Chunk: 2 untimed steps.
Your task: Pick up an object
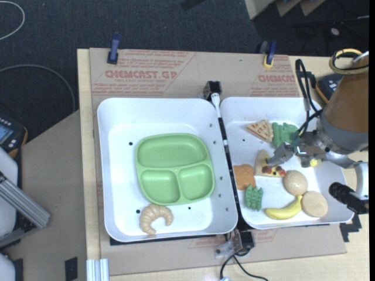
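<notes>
Objects for picking are all piled in the right bin (pixel 234 107): one pizza slice (pixel 260 130), one banana (pixel 283 210), two round buns (pixel 295 182), plus a couple green bits. Gripper (pixel 280 155) sits low among them, can't tell whether it's got anything. Left bin (pixel 111 157) has one green divided plate (pixel 174 168) and one croissant (pixel 156 217).
</notes>
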{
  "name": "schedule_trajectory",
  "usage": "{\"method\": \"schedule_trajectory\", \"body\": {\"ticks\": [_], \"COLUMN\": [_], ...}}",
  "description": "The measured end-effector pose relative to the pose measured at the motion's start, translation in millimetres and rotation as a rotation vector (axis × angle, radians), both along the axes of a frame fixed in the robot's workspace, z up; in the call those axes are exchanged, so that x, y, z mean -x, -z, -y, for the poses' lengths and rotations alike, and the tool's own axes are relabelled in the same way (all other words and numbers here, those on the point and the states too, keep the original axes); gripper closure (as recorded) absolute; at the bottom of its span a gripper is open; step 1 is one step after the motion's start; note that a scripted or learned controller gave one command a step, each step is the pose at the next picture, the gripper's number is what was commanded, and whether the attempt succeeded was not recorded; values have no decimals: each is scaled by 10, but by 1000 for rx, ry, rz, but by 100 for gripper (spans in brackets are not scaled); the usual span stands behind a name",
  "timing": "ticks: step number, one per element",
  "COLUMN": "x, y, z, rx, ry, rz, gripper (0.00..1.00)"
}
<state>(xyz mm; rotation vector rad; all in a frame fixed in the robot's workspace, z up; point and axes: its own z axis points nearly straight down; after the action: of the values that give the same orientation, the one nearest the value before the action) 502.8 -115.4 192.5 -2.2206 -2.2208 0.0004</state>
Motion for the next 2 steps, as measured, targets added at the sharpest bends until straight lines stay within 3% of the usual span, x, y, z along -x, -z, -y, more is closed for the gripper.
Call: {"method": "schedule_trajectory", "body": {"ticks": [1, 2], "x": [215, 197], "y": [1120, 975], "z": [-195, -182], "rx": [-2, 1], "ry": [1, 1], "rz": [-4, 3], "gripper": [0, 100]}}
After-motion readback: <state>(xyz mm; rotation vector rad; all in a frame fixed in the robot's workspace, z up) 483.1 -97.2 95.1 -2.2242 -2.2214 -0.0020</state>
